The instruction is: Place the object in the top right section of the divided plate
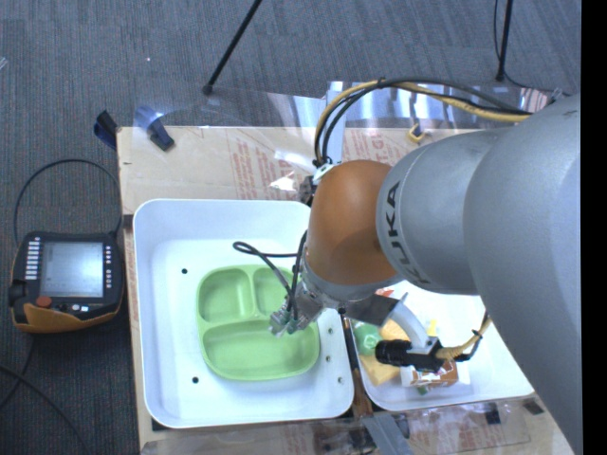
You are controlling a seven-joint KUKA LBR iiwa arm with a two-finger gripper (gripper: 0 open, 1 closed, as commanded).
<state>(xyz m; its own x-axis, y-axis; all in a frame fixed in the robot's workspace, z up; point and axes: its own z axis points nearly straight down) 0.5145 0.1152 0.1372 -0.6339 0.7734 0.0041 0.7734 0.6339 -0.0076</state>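
- A dark grey carpet floor (76, 83) surrounds the setup, and a pendant (66, 281) with a pale screen lies on it at far left, well apart from the bins.
- Thin black stand legs (237, 31) slant across the carpet at the top.
- The table (218, 164) is pale brown board with red print, and its bare back strip shows behind the bins.
- The left bin (156, 349) is white and shallow and holds the green plate (228, 301), which lies flat near the bin's middle.
- The plate has two small sections at the back and one large section at the front.
- The end effector (285, 323) hangs over the plate's right half, at the ridge where the top right section (273, 290) meets the large front one.
- Whether the end effector is open, closed or gripping anything cannot be told.
- The right bin (498, 373) holds a green thing (368, 335), a yellow thing (379, 370) and a small box (438, 377) near its left wall.
- The grey arm (493, 207) covers most of the right bin.
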